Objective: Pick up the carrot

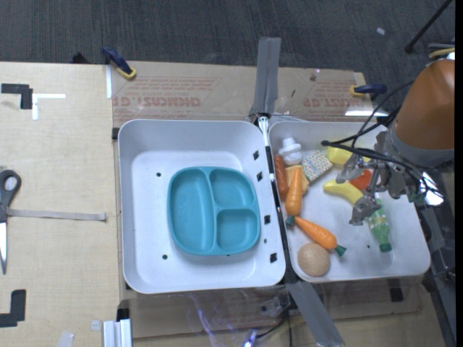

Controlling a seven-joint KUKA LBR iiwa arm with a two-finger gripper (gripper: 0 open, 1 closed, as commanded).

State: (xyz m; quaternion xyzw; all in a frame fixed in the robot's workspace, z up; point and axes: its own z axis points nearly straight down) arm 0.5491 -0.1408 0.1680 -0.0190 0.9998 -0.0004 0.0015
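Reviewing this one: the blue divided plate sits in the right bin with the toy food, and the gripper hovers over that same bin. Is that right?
Not quite. The camera view shows the blue divided plate in the left bin, apart from the toy food. The carrot and the other food lie in the right bin, and the gripper does hover over that one.

Robot lab — taped bench (pixel 58 194), clamps (pixel 119 62), cables (pixel 362 125)

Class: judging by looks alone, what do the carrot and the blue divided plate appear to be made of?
Carrot: probably moulded toy plastic; uniform orange, smooth, faint sheen, plain green stub.
Blue divided plate: likely hard plastic, semi-matte; even colour, rounded moulded compartment ridges. Neither is certain from looks.
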